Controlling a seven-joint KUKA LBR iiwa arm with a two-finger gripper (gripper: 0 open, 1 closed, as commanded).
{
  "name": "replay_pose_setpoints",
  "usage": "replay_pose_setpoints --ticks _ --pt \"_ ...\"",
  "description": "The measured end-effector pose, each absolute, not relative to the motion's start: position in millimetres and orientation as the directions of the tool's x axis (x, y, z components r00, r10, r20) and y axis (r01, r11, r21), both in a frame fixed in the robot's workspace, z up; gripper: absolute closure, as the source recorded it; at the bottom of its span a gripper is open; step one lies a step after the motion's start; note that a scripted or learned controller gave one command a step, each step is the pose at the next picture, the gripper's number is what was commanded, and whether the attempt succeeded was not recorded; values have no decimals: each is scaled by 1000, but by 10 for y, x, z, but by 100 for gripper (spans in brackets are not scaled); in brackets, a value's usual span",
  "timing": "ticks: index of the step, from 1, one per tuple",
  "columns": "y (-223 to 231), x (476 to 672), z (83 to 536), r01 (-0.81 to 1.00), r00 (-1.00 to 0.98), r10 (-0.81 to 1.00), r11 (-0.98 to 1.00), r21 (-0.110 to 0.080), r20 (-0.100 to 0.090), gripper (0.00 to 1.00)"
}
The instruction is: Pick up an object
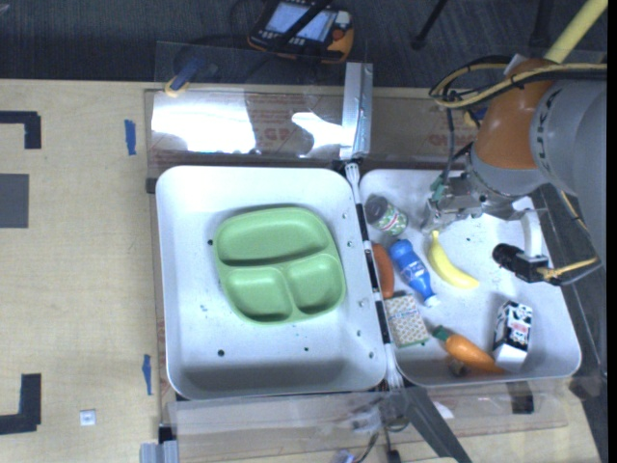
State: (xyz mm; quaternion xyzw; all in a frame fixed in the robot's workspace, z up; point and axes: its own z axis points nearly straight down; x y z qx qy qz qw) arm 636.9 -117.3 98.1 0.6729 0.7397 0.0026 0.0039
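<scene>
Right now my gripper (445,204) hovers by the right bin's (564,355) far edge, fingers' state unclear, banana (449,264) just nearward, lengthwise toward the near-right corner

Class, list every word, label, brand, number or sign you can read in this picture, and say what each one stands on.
No text can be read for certain.
Milk carton: black-and-white print, too small to read.
Can: green label, blurred.
Handheld device behind the bins: lit screen, too small to read.
Clear panel: faint reddish marks, washed out by glare.
</scene>
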Motion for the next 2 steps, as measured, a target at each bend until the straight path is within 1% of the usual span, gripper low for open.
replay_pose_setpoints --ticks 1,2 --pt "-1852 6032 2527 995 -100 995 100 3 -2 100" --pt "-1850 6031 2525 995 -100 995 100 2 -2 0"
